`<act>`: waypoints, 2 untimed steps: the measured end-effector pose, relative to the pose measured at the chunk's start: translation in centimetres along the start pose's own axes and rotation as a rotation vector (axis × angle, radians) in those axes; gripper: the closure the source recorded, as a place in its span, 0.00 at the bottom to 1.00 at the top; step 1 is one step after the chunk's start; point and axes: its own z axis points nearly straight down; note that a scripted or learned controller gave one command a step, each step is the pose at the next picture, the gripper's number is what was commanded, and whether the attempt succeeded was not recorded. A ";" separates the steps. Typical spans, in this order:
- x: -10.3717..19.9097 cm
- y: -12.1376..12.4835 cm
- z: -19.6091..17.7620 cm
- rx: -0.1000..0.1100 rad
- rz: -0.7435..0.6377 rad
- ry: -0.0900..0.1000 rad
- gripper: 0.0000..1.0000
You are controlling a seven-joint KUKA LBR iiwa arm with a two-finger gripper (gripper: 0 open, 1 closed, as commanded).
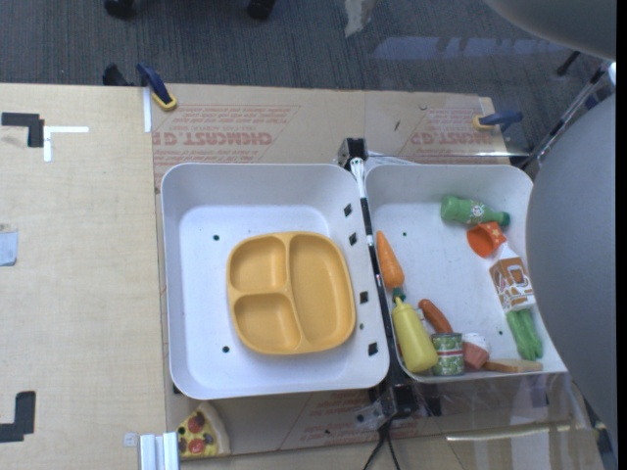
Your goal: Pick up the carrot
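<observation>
Camera view, looking down on both bins. Carrot (pixel 389 259) in right bin (pixel 431 186), lying against that bin's left wall, the divider shared with left bin (pixel 186 262). Long axis roughly parallel to that wall, slightly tilted; narrow tip toward the far end, thick end toward the near end. Yellow bottle (pixel 412 335) just beyond the thick end, touching or nearly so; red sausage (pixel 435 314) close by on the side away from the wall; green can (pixel 448 353) farther toward the near end. Arm (pixel 578 253) a blurred grey mass along the right bin's outer side, well apart from the carrot. Gripper state: cannot tell.

Likely hazards, judged from this layout: a finger descending on the wall side striking the rim instead of the bin floor, for want of room between carrot and wall; jaws set along the long axis sliding off the tapered tip; a grasp placed too near the thick end catching the bottle as well.
</observation>
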 end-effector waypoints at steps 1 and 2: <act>-0.2 -0.6 1.6 -0.002 0.195 -0.002 0.00; -1.3 -0.4 1.6 -0.002 0.315 -0.003 0.00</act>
